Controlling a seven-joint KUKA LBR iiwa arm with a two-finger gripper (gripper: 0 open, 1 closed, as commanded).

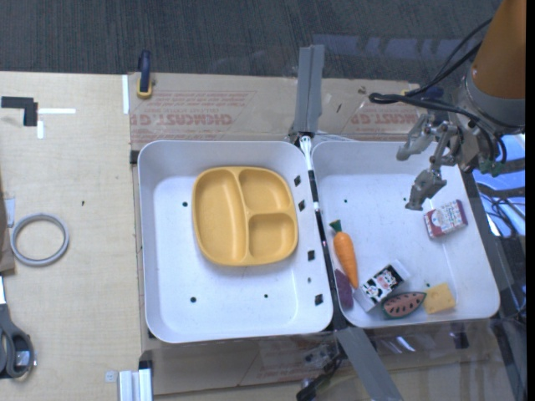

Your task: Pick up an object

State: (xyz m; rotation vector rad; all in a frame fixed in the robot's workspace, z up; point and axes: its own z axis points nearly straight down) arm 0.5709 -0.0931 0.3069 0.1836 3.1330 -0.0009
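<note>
Jaws of the gripper [423, 189] hang over the right bin [368, 174] — can't tell if open or holding anything. Nearest thing, the small red-and-white carton [445, 219], lies just beside, toward the bin's front-right corner.

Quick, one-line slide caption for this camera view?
Gripper open above right bin, near red carton; yellow plate in left bin.

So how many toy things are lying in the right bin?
6, it seems: a red carton near the right wall, a carrot by the left wall, a purple piece below it, and a cow-print carton, watermelon slice and cheese along the near edge.
</note>
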